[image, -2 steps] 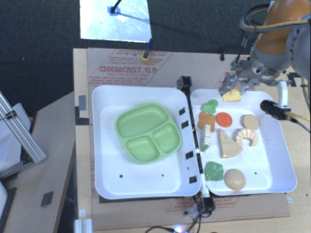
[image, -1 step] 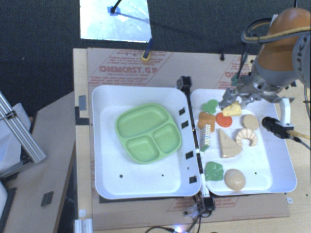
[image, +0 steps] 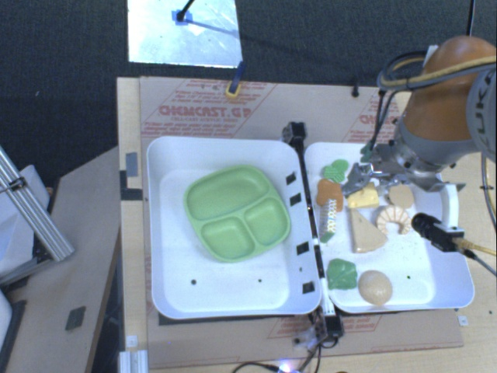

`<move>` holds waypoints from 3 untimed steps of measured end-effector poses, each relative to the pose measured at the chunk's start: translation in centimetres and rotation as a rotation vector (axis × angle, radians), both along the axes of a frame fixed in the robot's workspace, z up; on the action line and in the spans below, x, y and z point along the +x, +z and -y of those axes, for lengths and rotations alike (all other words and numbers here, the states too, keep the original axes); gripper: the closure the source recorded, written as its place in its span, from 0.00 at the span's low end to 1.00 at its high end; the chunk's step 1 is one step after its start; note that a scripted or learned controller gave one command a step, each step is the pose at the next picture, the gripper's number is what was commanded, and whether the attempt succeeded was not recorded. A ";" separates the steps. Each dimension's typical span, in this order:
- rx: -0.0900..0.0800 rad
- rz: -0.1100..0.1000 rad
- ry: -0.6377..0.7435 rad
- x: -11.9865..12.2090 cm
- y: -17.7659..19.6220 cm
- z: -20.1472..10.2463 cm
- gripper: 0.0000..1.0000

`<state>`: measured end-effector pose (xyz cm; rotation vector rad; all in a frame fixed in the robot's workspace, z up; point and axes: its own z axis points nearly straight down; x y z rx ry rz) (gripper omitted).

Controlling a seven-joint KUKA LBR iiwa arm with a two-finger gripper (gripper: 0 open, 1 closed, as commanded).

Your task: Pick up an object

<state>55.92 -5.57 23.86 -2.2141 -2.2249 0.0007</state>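
Gripper (image: 359, 179) low over the upper part of the right bin (image: 450, 286), fingers angled down toward the toy food; we cannot tell how they stand, as the wrist hides them and the metal merges with the clutter. Nothing visibly between them.

We note the candidates bunched at the bin's left half: yellow cheese block (image: 363, 199) just beside the fingertips, orange piece (image: 329, 191) and green leaf (image: 337, 169) to its left, croissant (image: 394, 220), pale wedge (image: 365, 233), lower down a green lump (image: 342, 273) and a round bun (image: 375, 287). We judge the cheese block or orange piece the likely target, given where the fingertips point.

Crowding matters: neighbours touch, so a closing grip could nudge them.

Left bin (image: 167, 208) carries a green divided plate (image: 236, 212), well apart from the arm, perhaps a drop site.
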 end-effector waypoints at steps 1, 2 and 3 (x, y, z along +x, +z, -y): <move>-0.001 -0.001 -0.004 -4.0 -1.4 -0.9 1.00; -0.001 0.001 -0.005 -5.9 -2.4 -1.6 1.00; -0.001 0.004 -0.001 -5.5 -2.4 -2.1 1.00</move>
